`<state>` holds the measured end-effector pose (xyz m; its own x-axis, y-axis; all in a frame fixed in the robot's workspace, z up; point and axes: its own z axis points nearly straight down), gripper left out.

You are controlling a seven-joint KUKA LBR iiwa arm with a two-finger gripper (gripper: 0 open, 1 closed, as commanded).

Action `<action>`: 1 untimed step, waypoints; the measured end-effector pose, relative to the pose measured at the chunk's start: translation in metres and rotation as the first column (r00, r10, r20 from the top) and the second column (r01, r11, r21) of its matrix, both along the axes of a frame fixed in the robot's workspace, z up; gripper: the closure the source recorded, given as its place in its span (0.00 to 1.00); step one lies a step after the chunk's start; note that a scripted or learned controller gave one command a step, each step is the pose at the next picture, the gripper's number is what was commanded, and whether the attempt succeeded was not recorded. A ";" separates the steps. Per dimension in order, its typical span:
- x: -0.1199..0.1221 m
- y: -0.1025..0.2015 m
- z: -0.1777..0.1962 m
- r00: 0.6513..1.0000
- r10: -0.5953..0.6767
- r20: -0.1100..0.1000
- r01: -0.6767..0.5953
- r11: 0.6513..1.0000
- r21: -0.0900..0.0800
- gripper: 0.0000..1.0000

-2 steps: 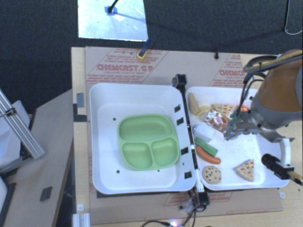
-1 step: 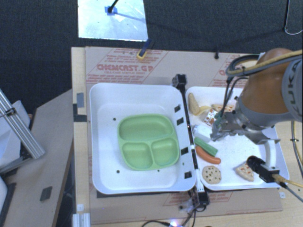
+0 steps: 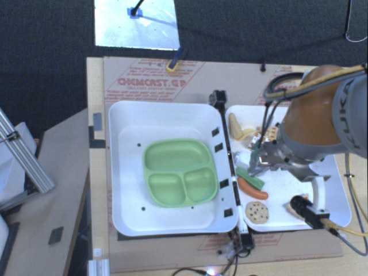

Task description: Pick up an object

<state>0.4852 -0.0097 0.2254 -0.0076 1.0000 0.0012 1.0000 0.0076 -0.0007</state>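
The left bin (image 3: 123, 171) carries a smooth green plastic tray (image 3: 178, 171) with three hollows at its middle. Along the right bin's (image 3: 339, 211) left edge lie a pale banana (image 3: 236, 125), a green strip (image 3: 250, 177), an orange sausage (image 3: 253, 191) and a speckled round cookie (image 3: 257, 212). The gripper (image 3: 259, 161) hangs above the strip, fingers too blurred to tell; I'd lower straight and close across its narrow width.

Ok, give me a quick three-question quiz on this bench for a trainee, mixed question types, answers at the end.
1. True or false: the green divided tray lies in the left bin.
2. Which item lies nearest the right bin's front edge? A) banana B) cookie C) hot dog
3. Fill in: the gripper is above the ____ bin.

Key: 1 true. 2 B. 3 right.
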 end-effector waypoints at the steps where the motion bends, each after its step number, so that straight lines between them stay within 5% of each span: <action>1: 0.013 -0.001 -0.009 1.000 -0.002 0.003 0.002 1.000 -0.002 1.00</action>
